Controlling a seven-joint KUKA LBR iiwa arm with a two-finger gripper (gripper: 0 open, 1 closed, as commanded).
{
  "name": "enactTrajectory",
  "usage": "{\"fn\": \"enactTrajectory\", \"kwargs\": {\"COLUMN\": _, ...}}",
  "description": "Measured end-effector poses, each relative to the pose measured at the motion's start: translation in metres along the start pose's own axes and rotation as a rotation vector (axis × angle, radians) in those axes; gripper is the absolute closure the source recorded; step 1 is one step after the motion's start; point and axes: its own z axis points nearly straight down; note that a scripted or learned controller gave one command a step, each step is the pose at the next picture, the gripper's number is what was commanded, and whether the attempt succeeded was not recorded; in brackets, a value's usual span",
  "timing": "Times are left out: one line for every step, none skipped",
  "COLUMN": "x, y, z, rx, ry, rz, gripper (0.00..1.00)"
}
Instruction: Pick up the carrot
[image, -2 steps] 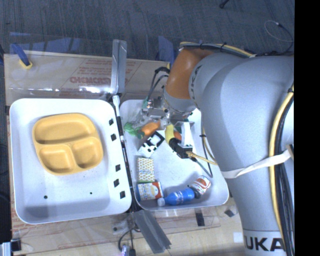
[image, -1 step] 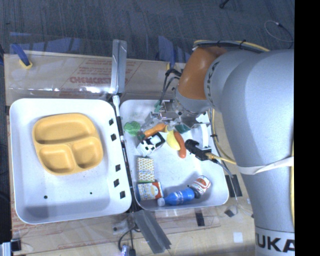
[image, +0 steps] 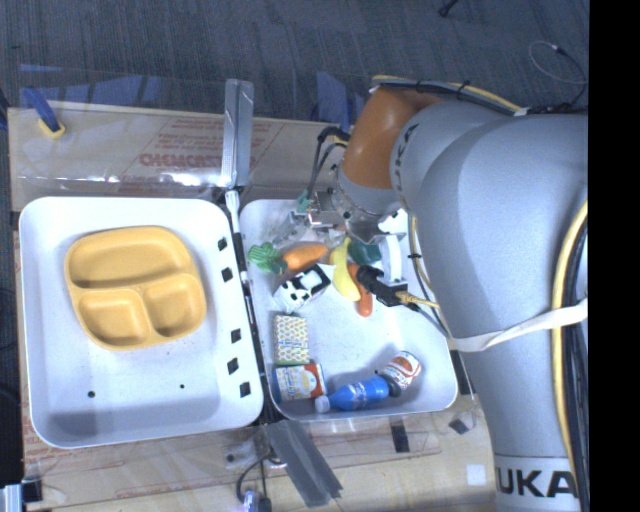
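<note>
Carrot (image: 303, 257) lies near the far end of the right bin (image: 430, 345), orange body with a green top (image: 264, 257) at its left end; its long axis runs roughly across the view, leafy end pointing left toward the divider, blunt end pointing right toward the gripper (image: 322, 215). Gripper sits just above and behind the carrot, under the orange wrist band; whether its fingers are spread or closed cannot be told, and nothing is seen between them. Crowding is the main hazard: a banana (image: 345, 274) lies just right of the carrot, a black-and-white checked block (image: 302, 288) just below it, and a red-orange piece (image: 364, 297) beyond the banana. A descent slightly off to the right would likely catch the banana instead; a grasp along the long axis, not across it, would likely slip off. Left bin (image: 40, 330) holds a yellow tray (image: 135, 285), well apart. A blue bottle (image: 358, 394) and a can (image: 402, 370) lie at the near end.
</note>
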Motion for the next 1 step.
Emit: {"fn": "enactTrajectory", "kwargs": {"x": -0.0180, "y": -0.0034, "z": 0.0050, "rx": 0.009, "ry": 0.002, "rz": 0.017, "gripper": 0.00}}
